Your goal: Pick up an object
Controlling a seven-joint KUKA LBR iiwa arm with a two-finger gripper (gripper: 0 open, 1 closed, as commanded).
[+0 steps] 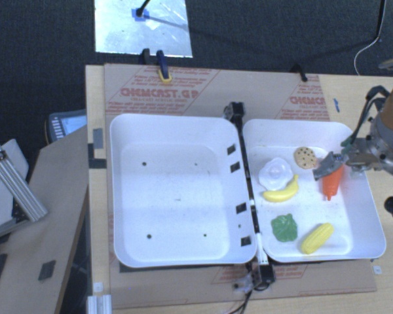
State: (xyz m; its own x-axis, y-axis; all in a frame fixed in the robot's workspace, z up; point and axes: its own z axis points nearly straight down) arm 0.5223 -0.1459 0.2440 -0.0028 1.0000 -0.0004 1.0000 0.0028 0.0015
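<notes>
The gripper [327, 167] hangs over the right bin [363, 205], near that bin's right wall and toward its far half. Whether it is open or closed I cannot tell from here; its grey tip sits right at the top of the toy carrot [331, 183], and the two overlap from this angle, so I can't say if the carrot is actually caught. The carrot stands roughly upright, orange, just inside the right wall. The grey arm [390, 142] comes in from the right edge of the bench, cables looping off behind it.

Close by, toward the bin's far side, lies a round brown-speckled cookie [305, 156]. Just left of the carrot sits a toy fried egg [275, 171], white, and a yellow banana [281, 191] curves along the egg's near edge, touching it. Nearer the bin's front edge there is a green lumpy vegetable, likely broccoli [284, 228], and beside it to the right a yellow corn cob [317, 238], lying tilted.

The left bin [177, 195] sits alongside, the two joined along a black clipped seam. Both rest on a cardboard sheet [203, 89] printed with red lettering, with a yellow clamp [164, 70] at its far edge.
</notes>
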